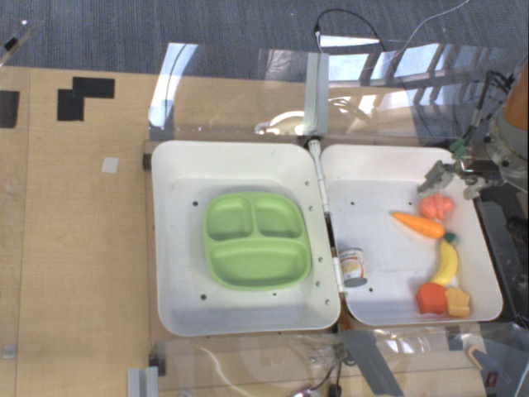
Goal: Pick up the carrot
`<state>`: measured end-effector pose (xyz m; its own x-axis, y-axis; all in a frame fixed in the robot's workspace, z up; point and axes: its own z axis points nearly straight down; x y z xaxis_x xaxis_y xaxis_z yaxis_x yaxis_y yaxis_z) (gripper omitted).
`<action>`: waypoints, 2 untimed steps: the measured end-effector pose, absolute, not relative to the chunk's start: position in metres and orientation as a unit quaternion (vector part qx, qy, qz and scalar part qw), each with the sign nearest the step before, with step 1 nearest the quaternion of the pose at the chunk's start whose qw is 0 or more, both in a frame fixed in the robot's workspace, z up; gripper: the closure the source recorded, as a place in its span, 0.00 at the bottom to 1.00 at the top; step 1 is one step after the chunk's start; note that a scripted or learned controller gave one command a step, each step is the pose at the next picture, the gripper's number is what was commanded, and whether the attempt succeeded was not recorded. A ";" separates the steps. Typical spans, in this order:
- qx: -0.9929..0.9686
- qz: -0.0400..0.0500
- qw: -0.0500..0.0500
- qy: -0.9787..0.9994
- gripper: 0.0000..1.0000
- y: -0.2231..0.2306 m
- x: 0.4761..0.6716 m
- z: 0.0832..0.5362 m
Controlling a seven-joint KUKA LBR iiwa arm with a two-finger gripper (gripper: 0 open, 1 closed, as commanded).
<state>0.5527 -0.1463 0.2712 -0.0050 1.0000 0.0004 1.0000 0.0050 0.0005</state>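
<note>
The tan bench (74,246) carries two white bins. I see the carrot (418,224) in the right bin (380,180), right of frame centre, its tip pointing left, just below a pink piece (436,207). My gripper (450,182) sits above it at the right edge, fingers spread with nothing between them (the left bin (178,222) has a green plate (257,241)).

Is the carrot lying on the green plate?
No, the carrot lies in the right bin, near the banana, while the green plate sits in the left bin.
</note>
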 end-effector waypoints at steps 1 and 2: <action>0.667 0.001 0.001 0.745 0.00 -0.184 0.559 0.123; 0.662 0.004 0.006 0.750 0.00 -0.177 0.536 0.090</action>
